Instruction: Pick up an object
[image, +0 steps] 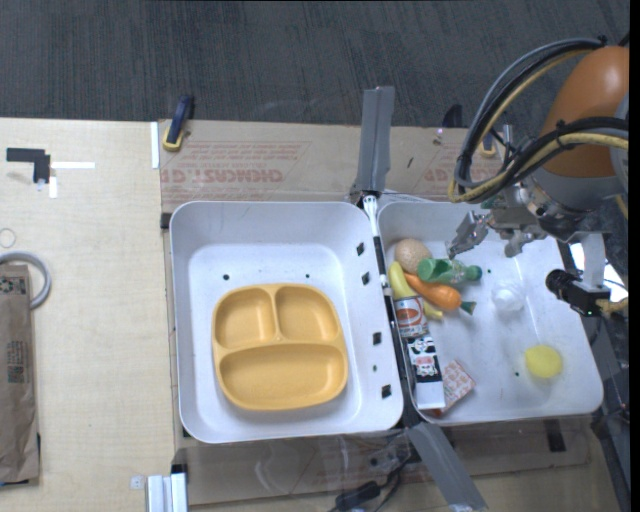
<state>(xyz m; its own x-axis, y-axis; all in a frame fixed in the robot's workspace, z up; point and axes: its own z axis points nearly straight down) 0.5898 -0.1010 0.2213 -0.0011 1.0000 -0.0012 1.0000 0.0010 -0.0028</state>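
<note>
Camera view: fingers (468, 238) hover narrowly parted, holding nothing, above the right bin's (560, 400) far left corner. Toy carrot (436, 292), green toy (446, 269) and banana (402, 282) lie touching there; crowding risks a deflected, failed grasp.

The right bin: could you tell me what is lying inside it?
The right bin holds a carrot, banana, yellow ball and tube; whatever lies beneath these stays hidden.
</note>
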